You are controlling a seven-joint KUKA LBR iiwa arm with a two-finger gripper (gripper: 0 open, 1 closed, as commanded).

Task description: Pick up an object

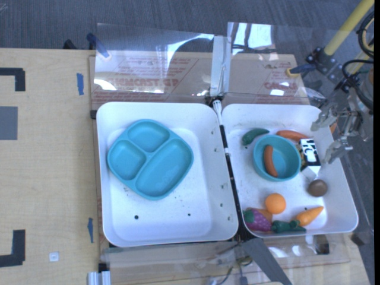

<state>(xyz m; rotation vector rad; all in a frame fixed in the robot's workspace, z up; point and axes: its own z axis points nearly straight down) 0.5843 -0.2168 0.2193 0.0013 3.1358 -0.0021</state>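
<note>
Still at the approach step: gripper [336, 136] spread open and holding nothing over the right bin's [350, 209] far edge, needing to drop onto the black-and-white block [309, 151] beside the blue bowl [277, 158].

orange ball [275, 203], right bin [347, 203] (front), loose

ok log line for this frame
gripper: over right bin's right edge, near black-white item | bowl: holds sausage | nothing lifted
</note>
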